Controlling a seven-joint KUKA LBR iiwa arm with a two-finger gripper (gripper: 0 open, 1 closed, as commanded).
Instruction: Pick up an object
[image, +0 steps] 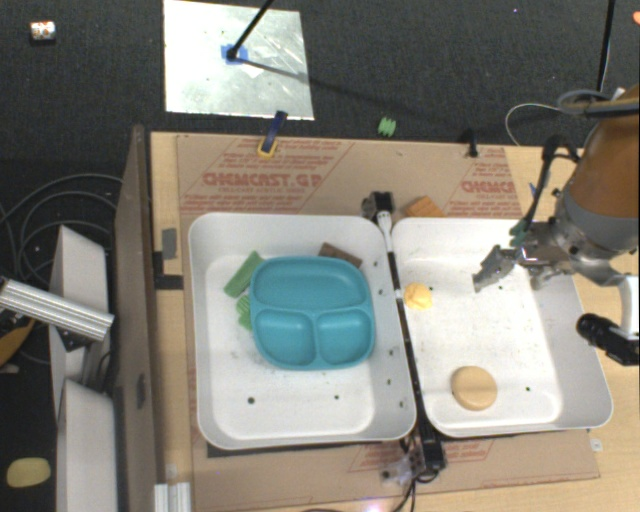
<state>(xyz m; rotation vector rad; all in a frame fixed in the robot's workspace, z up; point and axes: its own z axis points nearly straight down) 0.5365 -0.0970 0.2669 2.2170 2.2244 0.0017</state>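
My gripper (494, 271) hangs over the upper right part of the right bin (560, 400), its fingers spread and nothing between them. A small yellow object (417, 296) lies at the right bin's left edge, to the left of the gripper. A round tan object (474, 387) rests near the right bin's front. In the left bin (220, 400) sits a blue divided tray (310, 312), with green pieces (242, 275) at its left and a brown piece (340, 254) behind it.
An orange-brown block (424, 208) lies on the bench behind the bins. A black divider (398, 320) runs between the two bins. Cables and metal parts lie left of the bench.
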